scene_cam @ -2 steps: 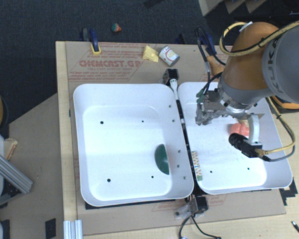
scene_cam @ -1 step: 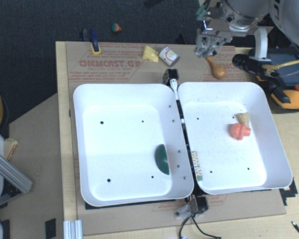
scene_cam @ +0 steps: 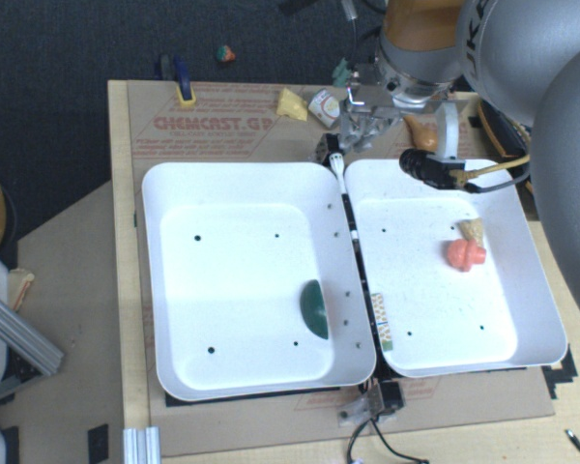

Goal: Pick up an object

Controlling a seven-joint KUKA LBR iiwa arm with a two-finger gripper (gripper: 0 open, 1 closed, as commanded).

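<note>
Gripper point(scene_cam: 360, 129) parked above far edge btw bins, nothing visibly held; can't tell its state. Pick not started imo. Candidates: pink obj point(scene_cam: 464, 253) in right bin point(scene_cam: 522, 341), dark green obj point(scene_cam: 315, 309) in left bin point(scene_cam: 174, 356). All steps left.

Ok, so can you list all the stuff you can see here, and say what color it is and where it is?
bins: two, white, side by side on the bench.
green thing: one, dark green, left bin, by its right wall.
pink thing: one, pink, right bin, right part.
tan piece: one, tan, touching the pink thing's top.
yellow scrap: one, yellow, on the board behind the bins.
blue and yellow clamp: one, board's back edge.
arm: one, grey with an orange band, upper right.
tool: one, metal, above the bins' back edge.
</note>
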